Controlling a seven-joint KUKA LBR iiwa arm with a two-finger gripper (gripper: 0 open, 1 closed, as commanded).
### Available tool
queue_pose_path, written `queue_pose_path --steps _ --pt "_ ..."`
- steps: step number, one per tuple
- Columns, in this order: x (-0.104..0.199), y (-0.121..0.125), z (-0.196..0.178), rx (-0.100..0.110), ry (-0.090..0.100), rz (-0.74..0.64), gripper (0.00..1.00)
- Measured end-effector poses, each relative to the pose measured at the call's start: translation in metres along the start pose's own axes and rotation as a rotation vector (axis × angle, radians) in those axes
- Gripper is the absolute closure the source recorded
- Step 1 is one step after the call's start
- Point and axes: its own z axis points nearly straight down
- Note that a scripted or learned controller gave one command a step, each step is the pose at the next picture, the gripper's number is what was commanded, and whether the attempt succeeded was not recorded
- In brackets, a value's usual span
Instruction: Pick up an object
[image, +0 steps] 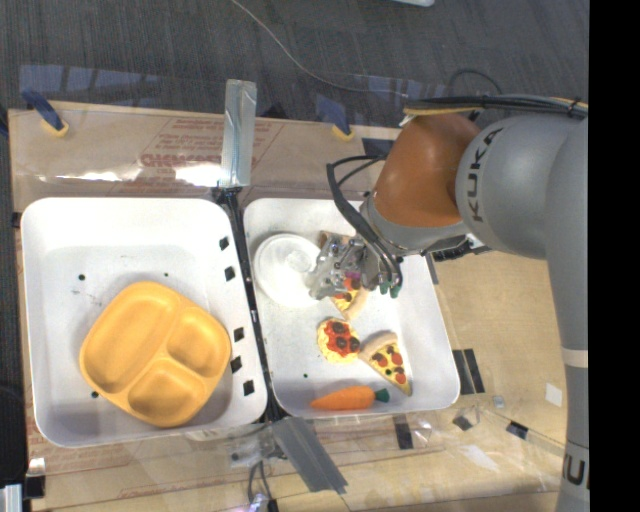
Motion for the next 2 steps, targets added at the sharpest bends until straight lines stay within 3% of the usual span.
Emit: queue_pose_path --steps 1,2 --pt "0.071 -0.093 0.002 0.003 0.008 -0.370 1.00" --pt "0.036 -0.030 0.030 0.007 -0.016 -0.050 1.00"
